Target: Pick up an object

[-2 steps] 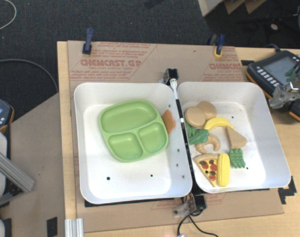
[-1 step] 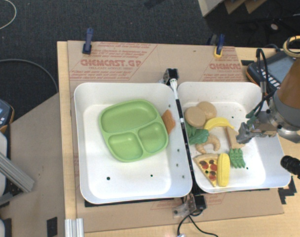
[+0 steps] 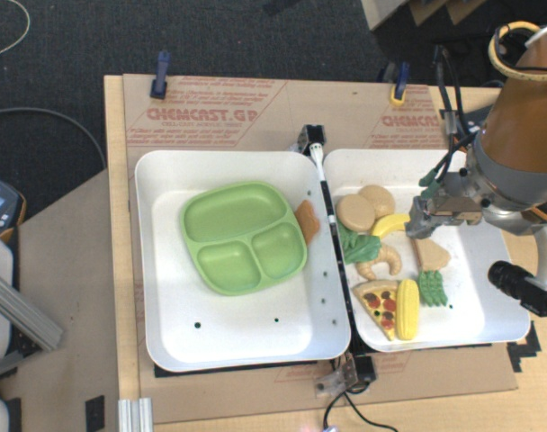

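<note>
A brown cardboard-covered bench (image 3: 255, 106) printed with red lettering fills the middle of the frame, held at its top edge by a blue clamp (image 3: 159, 72) at upper left and another clamp (image 3: 399, 86) at upper right. Two shallow white bins sit on it side by side, touching along a dark seam. The left bin (image 3: 165, 331) holds a green divided plate (image 3: 245, 236) with three compartments, lying flat just left of centre frame, and a small orange-brown piece (image 3: 307, 220) touching the plate's right rim, against the bin's right wall.

The grey arm (image 3: 516, 151) with its orange band comes in from the right edge, above the right bin (image 3: 489, 322). The gripper (image 3: 428, 220) hangs over the upper middle of that bin, close to the toy food; whether its fingers are open or closed cannot be told from this angle, and nothing can be seen held between them.

The toy food lies clustered in the left half of the right bin. Two tan round cookies (image 3: 363, 207) sit at the top, with a yellow banana (image 3: 390, 225) just right of them, near the gripper. Below are green leafy pieces (image 3: 356, 245), a tan croissant (image 3: 386, 261), and a pale bread-like piece (image 3: 432, 257). Toward the bin's lower edge lie a pizza slice (image 3: 378, 302), a yellow corn cob (image 3: 406, 310) touching it, and a small green ridged piece (image 3: 432, 289).
</note>
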Robot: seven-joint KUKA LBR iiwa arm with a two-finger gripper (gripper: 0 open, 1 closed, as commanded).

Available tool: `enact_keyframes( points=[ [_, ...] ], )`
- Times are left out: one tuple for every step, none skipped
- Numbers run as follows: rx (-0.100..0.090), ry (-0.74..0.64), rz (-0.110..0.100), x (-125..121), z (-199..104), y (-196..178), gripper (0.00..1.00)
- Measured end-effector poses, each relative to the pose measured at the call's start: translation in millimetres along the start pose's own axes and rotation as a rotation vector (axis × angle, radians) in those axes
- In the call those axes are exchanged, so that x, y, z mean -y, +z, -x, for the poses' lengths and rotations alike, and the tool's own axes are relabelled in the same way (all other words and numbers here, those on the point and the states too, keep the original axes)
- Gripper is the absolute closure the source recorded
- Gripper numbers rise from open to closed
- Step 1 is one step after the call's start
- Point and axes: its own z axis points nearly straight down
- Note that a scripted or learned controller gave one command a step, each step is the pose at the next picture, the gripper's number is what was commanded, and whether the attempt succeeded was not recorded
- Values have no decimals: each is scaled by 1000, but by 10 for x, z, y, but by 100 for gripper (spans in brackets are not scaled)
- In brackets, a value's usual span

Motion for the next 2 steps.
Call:
enact_keyframes(
  points=[
    [0, 2, -4, 30, -816, -257, 100],
    [0, 6, 1, 17, -1127, -1022, 100]
  ],
)
